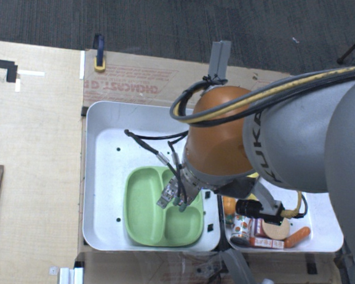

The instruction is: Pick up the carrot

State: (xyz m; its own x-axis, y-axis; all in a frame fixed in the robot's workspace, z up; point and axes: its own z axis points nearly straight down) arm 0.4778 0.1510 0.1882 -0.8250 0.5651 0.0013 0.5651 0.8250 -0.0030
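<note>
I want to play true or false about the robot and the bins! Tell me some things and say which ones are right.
1. The carrot lies in the right bin. True.
2. The green tray sits in the right bin. False: it sits in the left bin.
3. The tool hangs over the green tray. True.
4. The tool is gripping the carrot. False: the carrot lies in the other bin, away from the tool.
5. The green tray has two compartments. True.
6. The arm's band above the wrist is blue. False: it is orange.
</note>
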